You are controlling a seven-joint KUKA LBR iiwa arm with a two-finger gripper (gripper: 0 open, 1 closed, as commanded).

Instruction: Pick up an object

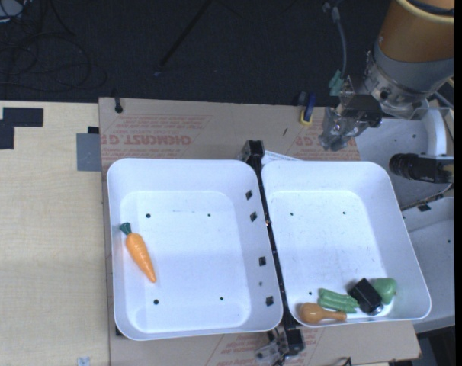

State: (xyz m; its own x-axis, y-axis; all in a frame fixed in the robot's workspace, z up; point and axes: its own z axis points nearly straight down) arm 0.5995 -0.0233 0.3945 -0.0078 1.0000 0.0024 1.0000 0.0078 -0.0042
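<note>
An orange carrot (141, 256) with a green top lies near the left wall of the left bin (181, 172). In the front right corner of the right bin (330, 175) sit a tan pear-shaped piece (319, 313), a green pod (337, 301), a black block (366, 295) and a green piece (385, 287), all bunched together. My gripper (336, 137) hangs high above the back edge of the right bin, far from every object. Nothing shows between its fingers.
Both bins rest on a cardboard sheet (208, 128) on a pale wooden bench. A black clip strip (261, 227) joins the bins along the middle. A small yellow and blue item (307, 110) stands on the cardboard behind the right bin.
</note>
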